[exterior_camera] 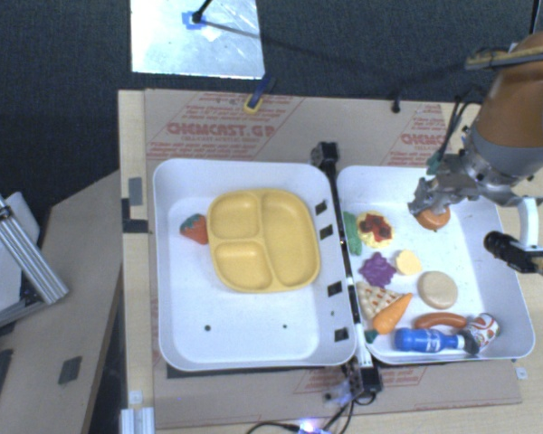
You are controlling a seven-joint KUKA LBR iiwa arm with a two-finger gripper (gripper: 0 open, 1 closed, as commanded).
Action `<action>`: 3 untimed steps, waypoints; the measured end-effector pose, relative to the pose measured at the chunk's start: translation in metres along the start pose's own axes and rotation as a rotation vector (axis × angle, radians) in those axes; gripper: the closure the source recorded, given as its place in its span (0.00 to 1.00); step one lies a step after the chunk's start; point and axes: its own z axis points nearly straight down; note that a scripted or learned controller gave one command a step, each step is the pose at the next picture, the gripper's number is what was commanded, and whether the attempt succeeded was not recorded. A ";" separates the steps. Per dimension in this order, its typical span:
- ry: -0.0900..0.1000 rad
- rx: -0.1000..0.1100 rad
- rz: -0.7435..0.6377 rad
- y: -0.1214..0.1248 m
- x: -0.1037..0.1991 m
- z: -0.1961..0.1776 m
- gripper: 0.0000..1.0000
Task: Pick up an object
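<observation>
A yellow divided plate lies in the left bin, a strawberry touching its left edge. In the right bin, toy foods cluster along the left and bottom. Above them, the gripper points down from the arm, its jaws closed around a small orange object.

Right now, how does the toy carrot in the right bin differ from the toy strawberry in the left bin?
The toy carrot is long and tapered; the toy strawberry is short and rounded. The carrot is orange, the strawberry red-orange with a green top. The carrot lies among other toy foods in the right bin, touching the pizza slice; the strawberry lies beside the yellow divided plate in the left bin. Both are small toy foods lying flat.
</observation>
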 end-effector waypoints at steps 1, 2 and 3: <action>0.000 -0.001 -0.001 -0.043 0.034 -0.009 1.00; 0.001 0.001 -0.001 -0.087 0.064 0.010 1.00; 0.000 -0.002 0.003 -0.091 0.065 0.010 1.00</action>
